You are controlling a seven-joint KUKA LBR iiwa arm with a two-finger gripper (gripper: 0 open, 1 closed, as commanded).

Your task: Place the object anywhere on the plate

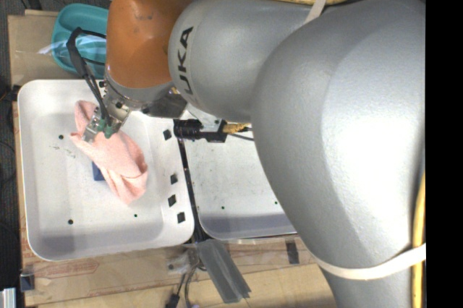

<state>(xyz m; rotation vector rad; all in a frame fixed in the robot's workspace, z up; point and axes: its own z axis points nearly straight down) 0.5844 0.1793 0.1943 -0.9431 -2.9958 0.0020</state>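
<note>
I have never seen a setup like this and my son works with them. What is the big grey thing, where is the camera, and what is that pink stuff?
The big grey and orange shape is a robot arm, seen from a camera fixed above the bench, looking down at a slant. Below it sit two shallow white bins: the left bin and the right bin. In the left bin lies a crumpled pink cloth, with something small and blue peeking from under it. The arm's gripper is down at the cloth's upper end; whether it has hold of it I cannot tell. A teal object sits behind the left bin.
</note>
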